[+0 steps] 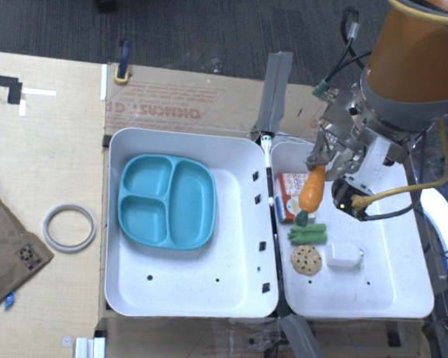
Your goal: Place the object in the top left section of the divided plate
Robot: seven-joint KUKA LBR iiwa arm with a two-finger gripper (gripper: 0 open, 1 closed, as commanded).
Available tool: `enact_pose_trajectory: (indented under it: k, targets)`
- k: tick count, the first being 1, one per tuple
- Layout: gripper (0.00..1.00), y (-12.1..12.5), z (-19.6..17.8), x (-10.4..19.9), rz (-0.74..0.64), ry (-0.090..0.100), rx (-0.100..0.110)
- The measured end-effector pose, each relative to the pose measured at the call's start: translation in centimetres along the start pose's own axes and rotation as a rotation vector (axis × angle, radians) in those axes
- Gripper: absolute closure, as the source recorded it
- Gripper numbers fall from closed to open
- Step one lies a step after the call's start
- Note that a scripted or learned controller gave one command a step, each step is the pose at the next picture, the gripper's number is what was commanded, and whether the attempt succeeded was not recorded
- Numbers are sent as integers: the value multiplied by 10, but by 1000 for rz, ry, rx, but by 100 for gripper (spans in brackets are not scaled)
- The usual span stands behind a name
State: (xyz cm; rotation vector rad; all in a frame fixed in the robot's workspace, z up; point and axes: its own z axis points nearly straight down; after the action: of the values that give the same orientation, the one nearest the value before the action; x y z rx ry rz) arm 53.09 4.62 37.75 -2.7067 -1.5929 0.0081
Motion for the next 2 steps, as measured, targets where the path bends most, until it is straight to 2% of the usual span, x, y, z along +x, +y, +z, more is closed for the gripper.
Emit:
enact_pose_trajectory:
  k: [1,2]
  targets:
    - [100,43,38,73,64,0,-1]
    - [100,41,1,98,689,2,-2]
